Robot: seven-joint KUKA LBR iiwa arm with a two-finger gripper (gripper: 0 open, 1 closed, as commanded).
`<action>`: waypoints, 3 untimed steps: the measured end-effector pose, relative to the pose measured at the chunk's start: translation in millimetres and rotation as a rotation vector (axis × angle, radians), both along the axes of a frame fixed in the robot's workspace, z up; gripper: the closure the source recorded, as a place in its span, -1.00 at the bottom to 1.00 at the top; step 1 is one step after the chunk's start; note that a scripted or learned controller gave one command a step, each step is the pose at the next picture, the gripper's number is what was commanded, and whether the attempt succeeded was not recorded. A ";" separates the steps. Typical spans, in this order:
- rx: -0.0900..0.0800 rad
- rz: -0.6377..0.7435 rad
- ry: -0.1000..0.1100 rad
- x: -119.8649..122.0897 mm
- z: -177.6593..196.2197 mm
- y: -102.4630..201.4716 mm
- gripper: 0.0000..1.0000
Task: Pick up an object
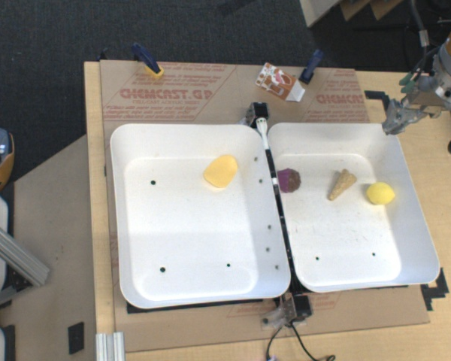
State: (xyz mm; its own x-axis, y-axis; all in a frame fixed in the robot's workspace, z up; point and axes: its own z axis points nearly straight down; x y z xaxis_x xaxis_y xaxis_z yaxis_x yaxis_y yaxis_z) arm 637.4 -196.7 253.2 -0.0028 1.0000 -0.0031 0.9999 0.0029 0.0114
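Note:
The right bin (406, 232) holds three objects: a dark purple round piece (289, 180) near its left wall, a tan cone-shaped piece (341, 184) in the middle, and a yellow ball (380, 194) to the right. A pale yellow lump (221, 171) lies in the left bin (135, 232). My gripper (397, 122) hangs at the right bin's far right corner, above the rim, well away from the objects. Nothing is between its fingers as far as I can see.
A small red-and-white packet (279, 81) lies on the cardboard behind the bins. Blue clamps (147, 60) (311, 65) hold the board's back edge. A black clip (257, 113) sits where the bins meet at the back.

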 end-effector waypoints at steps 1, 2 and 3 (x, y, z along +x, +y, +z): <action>0.000 -0.003 0.004 -11.4 43.1 -10.2 1.00; -0.001 -0.005 0.005 -26.4 82.3 -28.5 1.00; 0.000 -0.004 0.004 -44.8 112.8 -27.7 1.00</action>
